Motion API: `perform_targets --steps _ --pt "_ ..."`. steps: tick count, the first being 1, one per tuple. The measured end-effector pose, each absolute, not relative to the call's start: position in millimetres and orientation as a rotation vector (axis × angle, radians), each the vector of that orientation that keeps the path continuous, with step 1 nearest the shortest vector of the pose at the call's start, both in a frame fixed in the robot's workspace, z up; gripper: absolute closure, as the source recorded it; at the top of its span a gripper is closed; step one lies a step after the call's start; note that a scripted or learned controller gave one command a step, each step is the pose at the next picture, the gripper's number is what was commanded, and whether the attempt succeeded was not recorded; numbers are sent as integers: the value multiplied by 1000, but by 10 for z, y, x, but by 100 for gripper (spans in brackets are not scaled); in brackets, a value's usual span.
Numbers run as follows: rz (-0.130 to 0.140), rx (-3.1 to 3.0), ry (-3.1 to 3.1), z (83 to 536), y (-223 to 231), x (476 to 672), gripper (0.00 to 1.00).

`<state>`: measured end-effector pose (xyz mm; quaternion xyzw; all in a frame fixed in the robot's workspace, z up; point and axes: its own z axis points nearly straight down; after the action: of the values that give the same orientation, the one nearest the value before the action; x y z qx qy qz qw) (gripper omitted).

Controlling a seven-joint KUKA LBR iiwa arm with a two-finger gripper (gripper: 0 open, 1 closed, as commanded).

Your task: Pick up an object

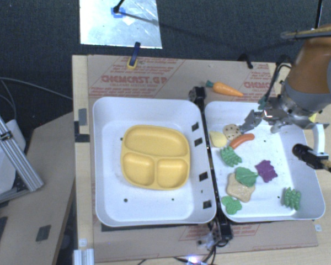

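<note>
The left bin carries a yellow divided plate; the right bin holds toy foods — a dotted cookie, an orange sausage, green leafy pieces, a purple piece and a tan slice. Above the right bin, a toy carrot lies on the tabletop. The gripper hangs over the bin's upper part, its jaws spread and grasping nothing, tips just above the sausage and beside the cookie.

Legible text: red print "CHEMCAST GP" on the brown protective sheet covering the surface, behind the left bin. Repeated at right behind the right bin, partly cut off, reading "CHEMC". Lower-edge print unreadable.
</note>
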<state>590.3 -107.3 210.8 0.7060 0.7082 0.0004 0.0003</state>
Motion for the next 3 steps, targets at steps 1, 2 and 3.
perform_targets --steps 1,2,3 --pt "-4 2223 2231 1822 -611 5146 0" --pt "-8 2232 2217 1019 -1310 4833 0" --pt "0 2220 2215 1027 -1853 5097 0"
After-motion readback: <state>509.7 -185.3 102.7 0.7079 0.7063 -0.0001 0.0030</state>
